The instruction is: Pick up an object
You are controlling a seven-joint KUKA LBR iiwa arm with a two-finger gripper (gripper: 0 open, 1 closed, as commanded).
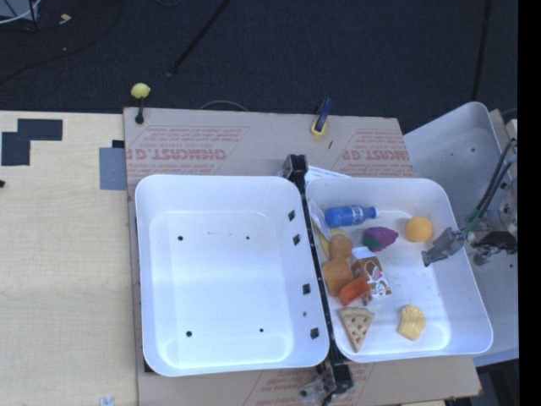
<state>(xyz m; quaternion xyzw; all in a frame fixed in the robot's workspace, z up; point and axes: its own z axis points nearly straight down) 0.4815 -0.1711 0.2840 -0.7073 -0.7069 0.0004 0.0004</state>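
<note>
Nearest the lens, at the six o'clock edge of the right white plastic bin (461, 345), lie a tan triangular waffle-textured wedge (356, 326) and, toward four o'clock of it, a pale yellow ridged corn-like piece (412, 321). Just above the wedge sit a small red-and-white printed packet (376, 279), touching an orange-red chunk (353, 290) and a light brown lumpy toy (337, 269). Farther up are a purple rounded plastic piece (380, 238), a blue bottle with a white cap (349, 216) lying on its side at twelve o'clock of the bin, and an orange ball (418, 228) toward two o'clock. At three o'clock, over the bin's rim, hangs the grey two-finger gripper (441, 248); nothing lies between its fingers, and whether they stand wide or narrow I cannot tell. At nine o'clock lies the left white plastic bin (152, 227), touching its neighbour.
</note>
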